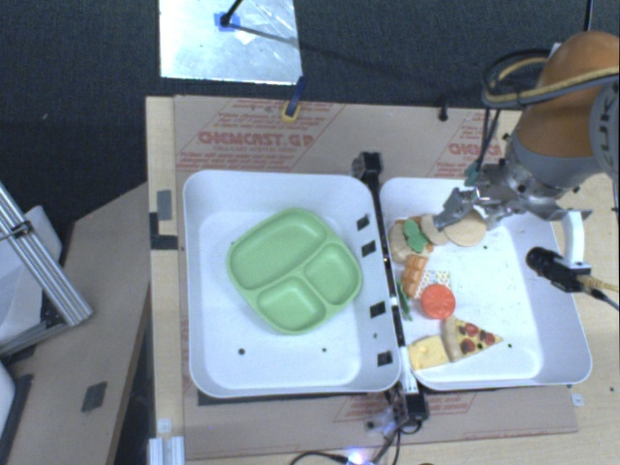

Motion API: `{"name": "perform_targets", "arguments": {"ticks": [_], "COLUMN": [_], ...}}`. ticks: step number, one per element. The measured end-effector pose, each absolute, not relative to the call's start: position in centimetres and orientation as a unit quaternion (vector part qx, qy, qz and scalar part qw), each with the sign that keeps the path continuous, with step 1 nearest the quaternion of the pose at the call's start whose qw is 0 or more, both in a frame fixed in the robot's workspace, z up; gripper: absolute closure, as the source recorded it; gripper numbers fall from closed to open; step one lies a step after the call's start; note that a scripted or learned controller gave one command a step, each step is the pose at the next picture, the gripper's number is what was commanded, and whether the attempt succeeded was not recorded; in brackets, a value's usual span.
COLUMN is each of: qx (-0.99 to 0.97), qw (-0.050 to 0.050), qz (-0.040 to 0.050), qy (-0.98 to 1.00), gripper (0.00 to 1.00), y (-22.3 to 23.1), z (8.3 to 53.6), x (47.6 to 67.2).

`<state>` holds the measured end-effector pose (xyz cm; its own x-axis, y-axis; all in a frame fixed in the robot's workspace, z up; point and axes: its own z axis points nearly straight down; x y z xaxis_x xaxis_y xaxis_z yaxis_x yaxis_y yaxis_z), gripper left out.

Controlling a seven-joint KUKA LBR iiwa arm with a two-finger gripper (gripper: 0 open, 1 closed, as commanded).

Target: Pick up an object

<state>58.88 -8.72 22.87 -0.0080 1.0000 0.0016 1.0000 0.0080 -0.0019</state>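
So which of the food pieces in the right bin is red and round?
The tomato, mid-bin, between the orange piece above it and the pizza slice below.

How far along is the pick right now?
Done: the arm has reached over the right bin, and the tool sits low by the tan cookie near the top. In hand: nothing visibly lifted. Left: gripping and raising an item; the tomato, pizza slice and other toy food lie in the bin.
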Motion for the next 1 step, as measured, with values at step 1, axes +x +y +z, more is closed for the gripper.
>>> {"name": "perform_targets", "arguments": {"ticks": [1], "qx": [-0.704], "qw": [0.001], "qz": [0.0001], "qy": [-0.71], "gripper": [1.0], "y": [-4.45], "z": [21.38], "x": [57.49]}}
